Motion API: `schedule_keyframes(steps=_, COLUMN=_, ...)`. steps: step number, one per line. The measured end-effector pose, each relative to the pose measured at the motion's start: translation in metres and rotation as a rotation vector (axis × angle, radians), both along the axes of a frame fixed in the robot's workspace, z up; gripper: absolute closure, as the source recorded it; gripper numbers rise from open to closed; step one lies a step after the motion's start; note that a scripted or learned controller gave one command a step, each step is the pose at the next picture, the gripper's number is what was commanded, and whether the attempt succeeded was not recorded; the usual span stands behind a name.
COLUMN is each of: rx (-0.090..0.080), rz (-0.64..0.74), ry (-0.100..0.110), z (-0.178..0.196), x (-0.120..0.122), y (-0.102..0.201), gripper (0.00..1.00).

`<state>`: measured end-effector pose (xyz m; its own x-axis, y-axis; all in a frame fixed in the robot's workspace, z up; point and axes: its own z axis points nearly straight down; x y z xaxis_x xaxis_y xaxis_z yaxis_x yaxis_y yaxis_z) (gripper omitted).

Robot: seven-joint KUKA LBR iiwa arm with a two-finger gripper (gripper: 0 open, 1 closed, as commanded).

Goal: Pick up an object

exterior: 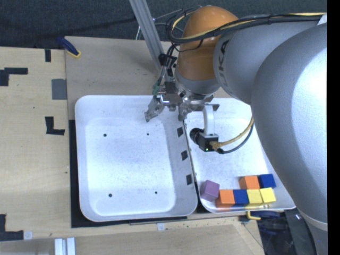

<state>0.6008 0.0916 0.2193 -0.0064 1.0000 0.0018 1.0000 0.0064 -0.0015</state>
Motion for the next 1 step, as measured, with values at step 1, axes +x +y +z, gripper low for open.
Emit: schedule_keyframes(steps=1, rx=-0.004, rz=-0.006, ry=0.004, z=-0.0255, x=-0.0166, y=-0.0144, gripper=0.00)
